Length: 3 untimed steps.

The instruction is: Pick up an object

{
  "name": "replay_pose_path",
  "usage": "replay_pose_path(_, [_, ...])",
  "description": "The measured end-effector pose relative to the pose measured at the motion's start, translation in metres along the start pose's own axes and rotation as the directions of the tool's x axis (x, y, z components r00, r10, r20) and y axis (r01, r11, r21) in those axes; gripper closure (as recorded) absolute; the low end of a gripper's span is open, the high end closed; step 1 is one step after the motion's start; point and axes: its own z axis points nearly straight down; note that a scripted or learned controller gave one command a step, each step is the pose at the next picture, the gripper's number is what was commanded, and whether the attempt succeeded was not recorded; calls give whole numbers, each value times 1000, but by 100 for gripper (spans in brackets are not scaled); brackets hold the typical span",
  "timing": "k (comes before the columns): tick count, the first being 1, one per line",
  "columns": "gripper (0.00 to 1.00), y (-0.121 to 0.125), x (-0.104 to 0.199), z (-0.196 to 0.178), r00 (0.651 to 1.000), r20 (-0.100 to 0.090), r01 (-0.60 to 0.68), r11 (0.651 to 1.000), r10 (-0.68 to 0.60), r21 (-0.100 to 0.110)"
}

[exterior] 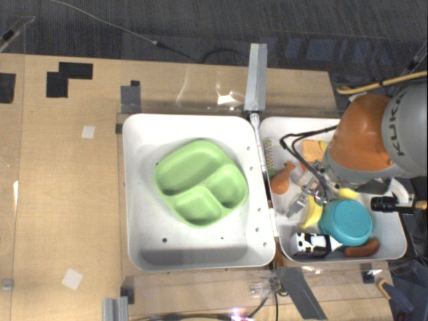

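Reading "KU" in dark letters on the grey arm (401,129) at 3 o'clock. Resting on a pale wooden surface (60,199), dark carpet at 12 o'clock. Claw (304,196) low in the right bin (401,243), just beside a yellow object (313,209) and teal cup (346,222); grip impossible to tell. Green divided plate (200,181) in the left bin (140,246).

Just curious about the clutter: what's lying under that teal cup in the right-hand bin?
The teal cup rests on a yellow item, with a black-and-white toy and a brown sausage-like piece at its near side. Anything directly beneath it is covered.
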Motion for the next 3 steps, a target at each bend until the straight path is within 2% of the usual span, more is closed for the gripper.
replay_pose_path(1, [0,-23,45,-2,997,3,-76,997,76,-1])
replay_pose_path(2, [0,18,-23,1,982,-1,-190,982,190,1])
replay_pose_path(3, [0,1,-2,0,999,0,36,999,-36,0])
